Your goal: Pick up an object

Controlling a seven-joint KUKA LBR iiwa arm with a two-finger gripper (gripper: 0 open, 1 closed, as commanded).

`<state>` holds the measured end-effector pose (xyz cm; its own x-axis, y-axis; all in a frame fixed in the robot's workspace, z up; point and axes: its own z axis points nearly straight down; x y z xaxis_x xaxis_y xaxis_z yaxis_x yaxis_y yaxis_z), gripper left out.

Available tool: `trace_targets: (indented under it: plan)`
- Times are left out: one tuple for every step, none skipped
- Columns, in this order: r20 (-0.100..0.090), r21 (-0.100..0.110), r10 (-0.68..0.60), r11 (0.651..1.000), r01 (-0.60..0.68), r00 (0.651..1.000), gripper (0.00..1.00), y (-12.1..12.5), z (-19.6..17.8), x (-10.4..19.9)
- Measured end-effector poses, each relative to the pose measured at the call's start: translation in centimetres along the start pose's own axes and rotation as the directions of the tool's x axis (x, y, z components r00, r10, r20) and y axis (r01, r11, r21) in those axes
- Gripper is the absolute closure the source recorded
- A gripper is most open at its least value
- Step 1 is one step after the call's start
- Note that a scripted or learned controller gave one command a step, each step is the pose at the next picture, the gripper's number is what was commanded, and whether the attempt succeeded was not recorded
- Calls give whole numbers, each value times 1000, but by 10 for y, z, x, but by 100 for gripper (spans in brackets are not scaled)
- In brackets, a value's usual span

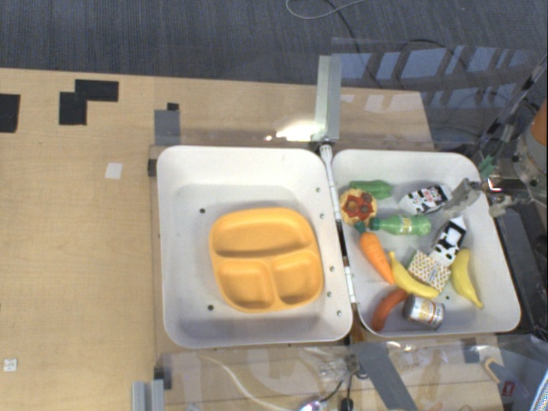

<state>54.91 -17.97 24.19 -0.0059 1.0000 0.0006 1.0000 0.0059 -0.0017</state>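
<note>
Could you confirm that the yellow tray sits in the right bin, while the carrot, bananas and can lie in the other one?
Not quite: the camera view shows the yellow tray in the left bin. The carrot, bananas and can lie in the right bin.

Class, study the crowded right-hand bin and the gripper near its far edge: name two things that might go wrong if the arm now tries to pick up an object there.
1. The toys lie packed together: the carrot, a banana and the patterned block touch or overlap, so the gripper may nudge neighbours or pinch two at once.
2. The metal can lies on its side against the near wall of the right bin; it is round and may roll away from a grasp.
</note>
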Motion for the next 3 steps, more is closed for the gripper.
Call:
trace_targets:
  plan:
    - [1,-5,-235,972,235,972,0,14,78,93]
    - [8,-17,-270,963,270,963,0,38,151,52]
    - [7,-23,-273,962,273,962,100,40,139,55]
